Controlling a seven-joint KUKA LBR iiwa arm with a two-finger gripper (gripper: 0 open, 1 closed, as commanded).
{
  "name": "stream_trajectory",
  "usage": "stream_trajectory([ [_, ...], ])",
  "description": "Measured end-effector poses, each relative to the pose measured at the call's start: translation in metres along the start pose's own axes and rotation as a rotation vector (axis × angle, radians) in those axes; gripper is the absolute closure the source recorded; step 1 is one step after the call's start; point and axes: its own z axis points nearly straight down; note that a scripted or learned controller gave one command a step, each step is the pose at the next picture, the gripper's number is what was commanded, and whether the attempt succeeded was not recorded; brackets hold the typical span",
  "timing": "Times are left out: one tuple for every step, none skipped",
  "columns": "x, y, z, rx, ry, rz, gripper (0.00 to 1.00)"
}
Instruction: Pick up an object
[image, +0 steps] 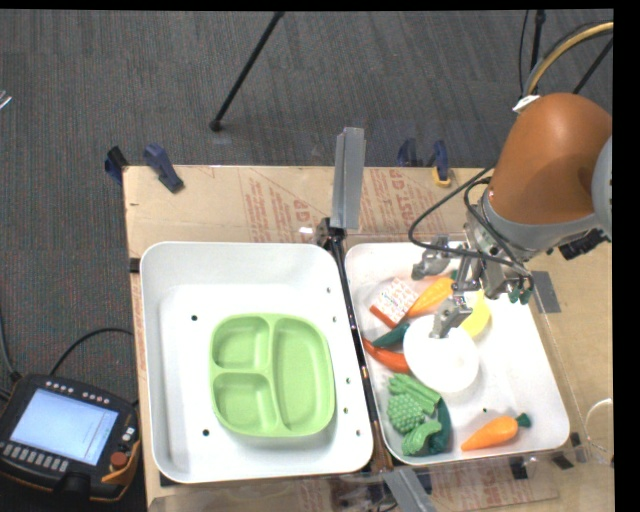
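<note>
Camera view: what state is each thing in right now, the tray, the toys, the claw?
Green divided tray: flat in the left bin, compartments bare.
White round plate: lying in the right bin.
Carrot: lying on its side, apart from the plate.
Green toy vegetables: heaped beside the plate.
Gripper: low over the plate's far edge.

Even, bright overhead light; the white bins (165, 290) nearly wash out. Soft shadows fall toward six o'clock. The tool (452, 318) looks slightly blurred, perhaps from motion.
</note>
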Motion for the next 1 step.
stream_trajectory([
  [-0.0520,-0.0131,0.0870,-0.001,0.008,0.107,0.00],
])
